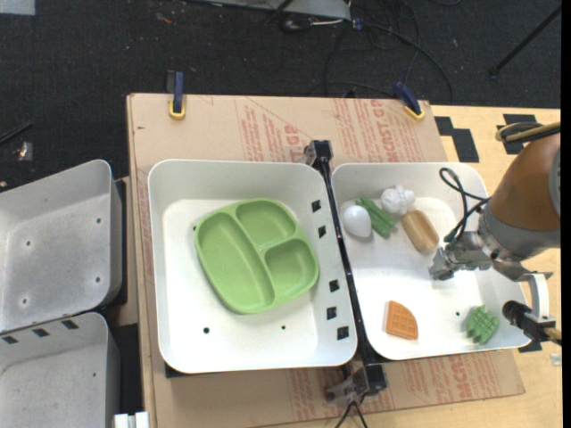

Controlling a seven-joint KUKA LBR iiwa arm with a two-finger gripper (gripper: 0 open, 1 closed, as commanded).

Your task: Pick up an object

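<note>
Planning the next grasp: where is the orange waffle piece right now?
The orange waffle piece lies in the right bin near its front edge, left of the green toy, below the gripper.

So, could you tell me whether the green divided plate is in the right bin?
No, the green divided plate lies in the left bin.

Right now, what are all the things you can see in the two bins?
Divided plate: one, light green, three compartments, middle of the left bin.
Egg: one, white, upper left of the right bin.
Green stick-shaped piece: one, green, beside the egg.
Lumpy white toy: one, white, top of the right bin.
Bread roll: one, tan, below the lumpy white toy.
Waffle piece: one, orange, lower middle of the right bin.
Bumpy green toy: one, green, lower right corner.
Gripper: one, grey, over the right bin, near the bread roll.
</note>
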